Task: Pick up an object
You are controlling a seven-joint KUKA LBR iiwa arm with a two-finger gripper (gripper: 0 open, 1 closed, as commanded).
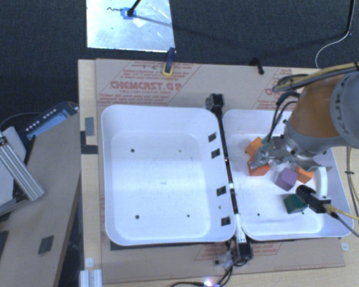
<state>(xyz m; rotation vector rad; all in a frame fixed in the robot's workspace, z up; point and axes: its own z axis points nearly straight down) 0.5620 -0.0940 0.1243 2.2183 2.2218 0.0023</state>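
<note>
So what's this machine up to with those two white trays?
A grey and orange robot arm is reaching in from the right over the right-hand bin, trying to pick something up. Its pincer is down among a few small blocks: orange pieces, a purple block and a dark green one. I can't tell whether it has hold of anything. The left-hand bin sits alongside.

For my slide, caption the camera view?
Gripper low in right bin among orange, purple, green blocks.
</note>
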